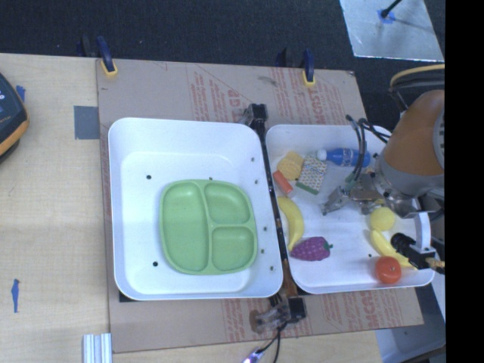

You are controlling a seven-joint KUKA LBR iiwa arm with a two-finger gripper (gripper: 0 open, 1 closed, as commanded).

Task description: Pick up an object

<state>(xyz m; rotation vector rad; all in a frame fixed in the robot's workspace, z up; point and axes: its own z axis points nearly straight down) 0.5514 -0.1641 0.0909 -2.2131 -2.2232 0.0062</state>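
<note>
Reaching in over the right-hand shallow white bin (302, 282), the grey arm with its orange band (412, 138) has its two-finger gripper (338, 200) low above the bin's middle, metal tips pointing toward the bin's left wall. The tips look slightly spread with nothing between them, so I read the fingers as released and empty, though they are small in the camera view. Candidates lie all round: a purple plastic grape bunch (311, 249) near the bin's front edge, a yellow plastic banana (291, 219) along its left wall, a patterned cream sponge-like square (311, 175) and a yellow corn-like toy (290, 164) toward its back left corner, a blue-and-white bottle (340, 156) by the back wall, a round yellow lemon-like toy (383, 218) and a red tomato-like ball (388, 270) toward the front right corner. The left-hand white bin (121, 203) carries a pale green sectioned plastic tray (208, 226). This looks like the approach stage, before any grasp. The next move calls for settling on one object, probably the square just beyond the tips, centring the tips over it, descending, then closing without nudging neighbours.
</note>
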